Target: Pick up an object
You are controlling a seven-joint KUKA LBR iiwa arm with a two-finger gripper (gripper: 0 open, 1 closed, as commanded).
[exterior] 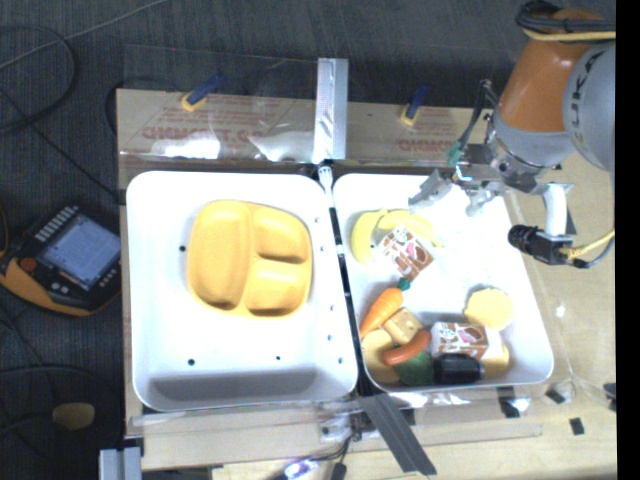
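- The task looks to be at its start: nothing is lifted, and every object lies in a bin.
- The claw [455, 190] hangs over the far part of the right bin [520, 268], its two pale fingers spread wide with nothing between them.
- It sits near a small printed carton [405, 253] that lies just beside a round yellow piece [372, 230]; these are the closest candidates, though which object will be picked I cannot tell.
- What is left, by my judgement: descend onto one item, close on it, and raise it clear.
- The right bin holds most of the clutter. Toward its near wall lie a toy carrot [380, 308], a second printed carton [460, 340], a dark block [457, 370] and a few small food-shaped toys packed touching one another.
- A pale yellow disc [488, 308] sits a little apart, toward the bin's right side.
- The left bin [160, 368] holds a yellow divided tray [247, 258], lying flat near its middle.
- Both bins rest side by side on the desk [575, 388], with a handheld pendant [65, 258] on the floor to the left.
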